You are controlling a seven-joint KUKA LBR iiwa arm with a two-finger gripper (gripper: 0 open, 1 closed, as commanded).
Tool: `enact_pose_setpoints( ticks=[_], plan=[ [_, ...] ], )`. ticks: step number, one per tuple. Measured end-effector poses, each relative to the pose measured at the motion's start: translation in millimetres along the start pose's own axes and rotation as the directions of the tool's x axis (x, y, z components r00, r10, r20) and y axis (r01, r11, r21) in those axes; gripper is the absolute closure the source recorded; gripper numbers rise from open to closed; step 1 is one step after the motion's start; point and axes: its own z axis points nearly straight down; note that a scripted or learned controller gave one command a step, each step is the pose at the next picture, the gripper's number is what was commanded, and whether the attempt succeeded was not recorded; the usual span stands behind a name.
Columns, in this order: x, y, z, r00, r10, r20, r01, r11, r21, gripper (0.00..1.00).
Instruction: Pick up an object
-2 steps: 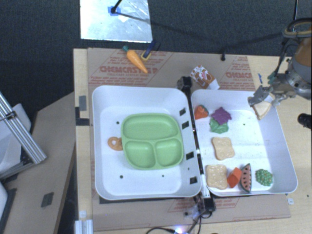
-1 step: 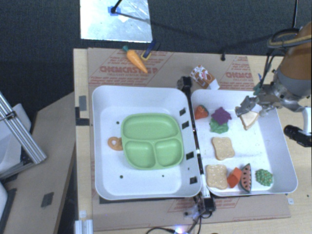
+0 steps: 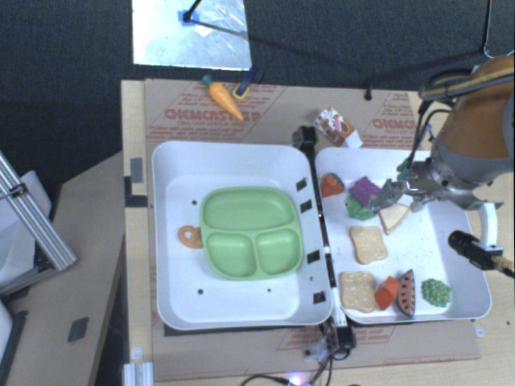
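Note:
My gripper (image 3: 400, 193) hangs over the upper middle of the right bin (image 3: 471, 296), at the end of the grey and orange arm. Just below it lies a pale wedge-shaped slice (image 3: 393, 216); I cannot tell whether the gripper touches it. Left of the gripper sit a purple grape bunch (image 3: 364, 189), a green leafy piece (image 3: 359, 208) and a red piece (image 3: 331, 186). Further down are a toast slice (image 3: 368, 244), another toast slice (image 3: 357, 290), an orange-red chunk (image 3: 387, 293), a watermelon slice (image 3: 406, 293) and a green broccoli-like piece (image 3: 436, 293).
The left bin (image 3: 173, 288) holds a green divided plate (image 3: 249, 232) and a small orange ring (image 3: 190, 236). A toy carrot (image 3: 225, 100) and a small carton (image 3: 338, 127) lie on the bench behind the bins. A black cylinder (image 3: 475, 250) juts in at the right bin's edge.

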Motion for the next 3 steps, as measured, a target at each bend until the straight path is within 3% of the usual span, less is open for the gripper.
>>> enact_pose_setpoints(
  ticks=[1,2,3],
  plan=[
    [45,-27,-2,1.000,0.000,0.000,0.000,1.000,0.000,1.00],
    [39,-38,-19,1.000,0.007,0.002,-0.007,1.000,-0.005,1.00],
    [49,-34,-3,1.000,0.004,0.002,-0.004,1.000,-0.001,1.00]
  ],
)
